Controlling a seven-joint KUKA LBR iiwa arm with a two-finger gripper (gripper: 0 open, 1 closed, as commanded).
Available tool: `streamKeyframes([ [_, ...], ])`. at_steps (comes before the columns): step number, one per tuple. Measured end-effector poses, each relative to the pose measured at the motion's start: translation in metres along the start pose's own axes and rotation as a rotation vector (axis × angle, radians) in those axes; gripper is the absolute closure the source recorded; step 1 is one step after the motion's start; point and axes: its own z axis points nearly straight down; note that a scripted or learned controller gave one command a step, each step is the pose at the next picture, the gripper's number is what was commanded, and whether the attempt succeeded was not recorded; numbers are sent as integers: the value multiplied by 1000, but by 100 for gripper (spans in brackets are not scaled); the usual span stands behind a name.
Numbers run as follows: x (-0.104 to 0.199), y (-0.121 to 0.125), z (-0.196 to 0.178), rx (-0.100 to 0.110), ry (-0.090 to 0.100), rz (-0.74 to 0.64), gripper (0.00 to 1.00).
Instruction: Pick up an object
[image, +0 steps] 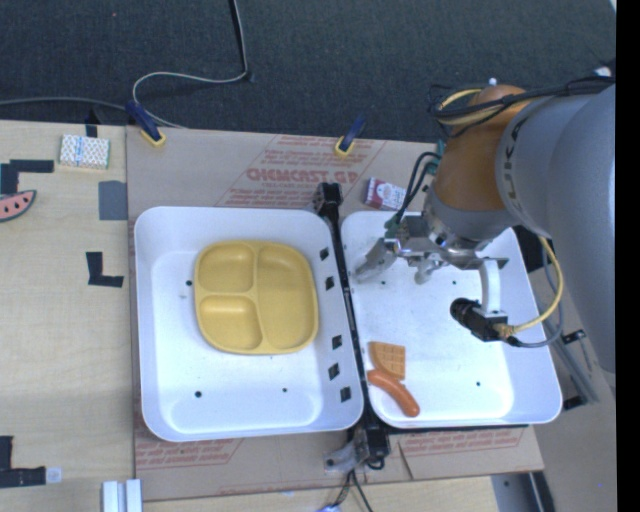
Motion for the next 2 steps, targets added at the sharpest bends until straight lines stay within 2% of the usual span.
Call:
streamKeyframes([
  [1, 24, -10, 0, 1, 2, -1, 0],
  [2, -16, -47, 0, 0, 0, 0, 0],
])
